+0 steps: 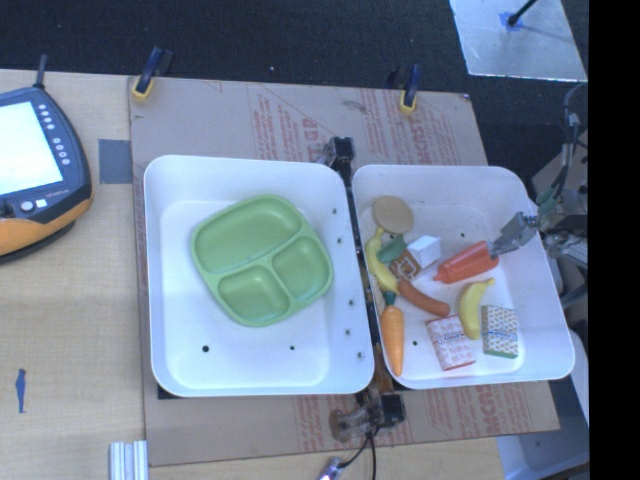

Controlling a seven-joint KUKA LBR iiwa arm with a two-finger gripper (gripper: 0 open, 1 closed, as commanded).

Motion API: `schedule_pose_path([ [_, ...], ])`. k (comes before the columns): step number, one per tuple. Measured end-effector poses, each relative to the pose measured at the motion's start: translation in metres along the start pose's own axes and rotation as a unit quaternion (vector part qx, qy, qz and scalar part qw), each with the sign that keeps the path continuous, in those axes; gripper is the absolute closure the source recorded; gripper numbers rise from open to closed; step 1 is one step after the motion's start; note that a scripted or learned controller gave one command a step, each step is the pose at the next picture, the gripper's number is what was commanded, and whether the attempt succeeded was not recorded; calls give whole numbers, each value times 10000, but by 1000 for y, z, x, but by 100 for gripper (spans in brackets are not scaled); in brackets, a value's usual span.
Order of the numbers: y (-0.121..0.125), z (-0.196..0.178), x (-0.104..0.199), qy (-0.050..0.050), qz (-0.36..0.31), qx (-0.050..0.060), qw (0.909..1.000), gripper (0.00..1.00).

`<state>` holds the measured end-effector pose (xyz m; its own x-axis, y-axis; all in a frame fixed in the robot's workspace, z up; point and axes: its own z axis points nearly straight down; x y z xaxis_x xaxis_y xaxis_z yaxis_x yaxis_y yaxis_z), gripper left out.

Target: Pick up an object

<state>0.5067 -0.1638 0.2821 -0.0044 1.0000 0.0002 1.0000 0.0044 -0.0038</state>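
Red pepper [466, 262], or a toy shaped much like one, looks to be the thing being gone after: it lies in the right bin [520, 363], up toward that bin's far right side, with its tip right at the end effector [516, 232]. From where I stand, the worry is crowding. A small yellow banana [474, 297] sits just beside the pepper on the near side, a white block [424, 250] just off its left end, and a sausage [423, 297] a little further in. A grab at the very tip of something tapered and smooth could easily pinch it out sideways, or shove it into the banana instead of lifting it. The bin wall is also close behind the arm, leaving little room to correct.

The end effector is low at the pepper's right end and seems to touch it, but the grey fingers blur into the bin, so I cannot tell whether they are parted or closed, nor whether anything sits between them.
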Motion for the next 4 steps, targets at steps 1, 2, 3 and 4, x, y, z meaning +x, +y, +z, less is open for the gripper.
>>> schedule_pose_path([
  [1,-14,161,69,0,-8,1,10000,0],
  [2,18,191,59,-4,-8,2,10000,0],
  [3,17,181,58,-11,-20,15,10000,100],
  [4,21,90,127,5,-5,-7,10000,100],
])
